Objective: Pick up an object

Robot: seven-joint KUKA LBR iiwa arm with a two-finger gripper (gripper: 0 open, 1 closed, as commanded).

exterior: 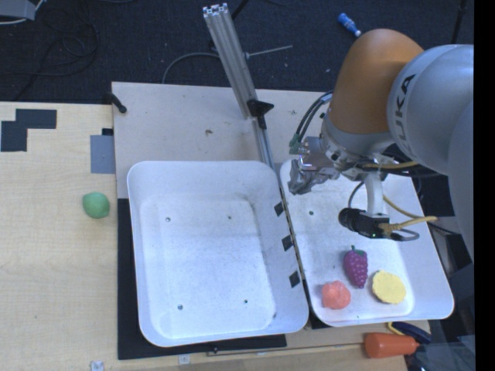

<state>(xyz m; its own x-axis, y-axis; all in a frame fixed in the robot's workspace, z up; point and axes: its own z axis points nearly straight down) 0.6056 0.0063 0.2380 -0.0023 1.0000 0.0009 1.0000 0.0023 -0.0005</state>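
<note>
bench: light wood top (46, 253), dark floor with cables behind; a green ball (96, 205) sits on the wood, well left of the bins.
left bin: white tray (147, 184), nothing visible inside besides a few small specks.
right bin: white tray (437, 304), holds three items near its front edge.
candidates: purple grape-like cluster (355, 267), red-orange lump (336, 294) just beside it on the left, yellow disc (388, 287) just beside it on the right.
strays: orange carrot-like piece (389, 345) lying outside the right bin, at the front.
rail: aluminium profile (236, 68) slanting down to the seam between the bins.
arm: grey with orange band, reaching in from the right; gripper (303, 178) over the back-left corner of the right bin.
fingers: can't tell whether spread or closed from this angle; nothing seen between them.
progress: nothing picked yet by the look of it. All three items lie flat in the bin, well apart from the gripper.
left to do: travel to the front of the right bin, descend on one item, close, lift.
</note>
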